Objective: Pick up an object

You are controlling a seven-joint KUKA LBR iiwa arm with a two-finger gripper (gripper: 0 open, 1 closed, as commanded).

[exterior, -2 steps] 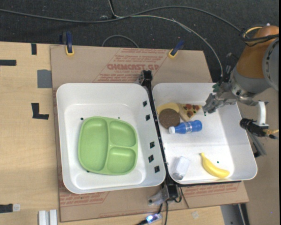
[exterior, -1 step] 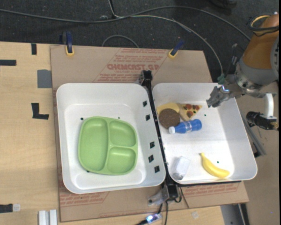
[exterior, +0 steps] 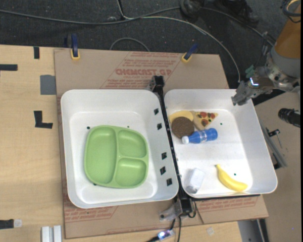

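The gripper (exterior: pixel 241 97) hangs above the far right corner of the right bin (exterior: pixel 252 135), apparently poised to descend; whether its fingers are spread or pressed together, I cannot tell. Nothing sits between them. Candidates lie below: a small blue bottle (exterior: pixel 200 136) mid-bin, touching a brown cookie (exterior: pixel 182 127), a pizza slice (exterior: pixel 206 117) by the far edge, a banana (exterior: pixel 229 179) at the near right corner, and a clear cup (exterior: pixel 193 180) near the divider. The left bin (exterior: pixel 70 135) holds 1 green divided plate (exterior: pixel 116 156). The crowded cookie cluster could hinder a clean grasp.
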